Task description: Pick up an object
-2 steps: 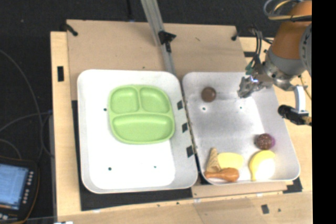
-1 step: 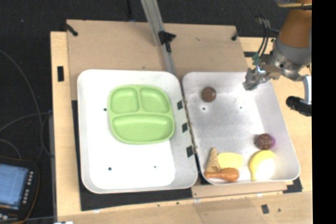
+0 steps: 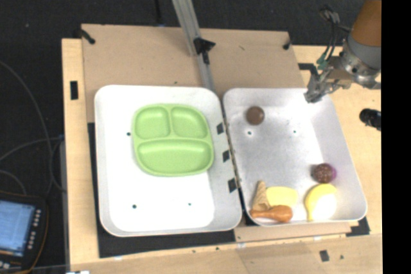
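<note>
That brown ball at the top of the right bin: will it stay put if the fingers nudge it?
Probably not. The brown ball looks round and sits alone on the smooth bin floor, so a nudge would likely roll it. It seems small and rigid, probably light. The gripper is over the bin's upper right corner, apart from it.

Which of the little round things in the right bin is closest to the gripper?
The brown ball, alone in the bin's upper part, left of the gripper. The purple ball lies farther away, down beside the yellow pieces.
</note>
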`<state>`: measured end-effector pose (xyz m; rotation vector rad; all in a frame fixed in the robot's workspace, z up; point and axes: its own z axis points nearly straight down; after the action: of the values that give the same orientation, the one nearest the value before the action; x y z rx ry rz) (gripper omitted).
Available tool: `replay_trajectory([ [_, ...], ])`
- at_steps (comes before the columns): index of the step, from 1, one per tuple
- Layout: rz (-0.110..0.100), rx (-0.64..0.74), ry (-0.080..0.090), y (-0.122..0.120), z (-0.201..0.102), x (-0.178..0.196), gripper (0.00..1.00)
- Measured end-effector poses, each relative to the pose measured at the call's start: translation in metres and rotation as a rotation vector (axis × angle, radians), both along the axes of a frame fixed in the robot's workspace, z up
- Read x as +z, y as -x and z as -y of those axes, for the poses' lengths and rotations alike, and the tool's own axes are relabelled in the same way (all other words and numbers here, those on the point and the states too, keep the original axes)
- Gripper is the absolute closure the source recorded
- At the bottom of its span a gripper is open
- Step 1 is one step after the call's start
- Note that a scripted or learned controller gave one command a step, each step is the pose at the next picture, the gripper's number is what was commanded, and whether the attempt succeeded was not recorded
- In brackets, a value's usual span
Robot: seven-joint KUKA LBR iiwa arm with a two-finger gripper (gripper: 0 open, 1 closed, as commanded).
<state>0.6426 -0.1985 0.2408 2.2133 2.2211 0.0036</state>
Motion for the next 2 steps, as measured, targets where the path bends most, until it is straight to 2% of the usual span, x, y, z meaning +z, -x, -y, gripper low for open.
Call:
replay_trajectory([
  [2,-0.007,0.002,-0.003,0.046,-0.108,0.004,1.00],
])
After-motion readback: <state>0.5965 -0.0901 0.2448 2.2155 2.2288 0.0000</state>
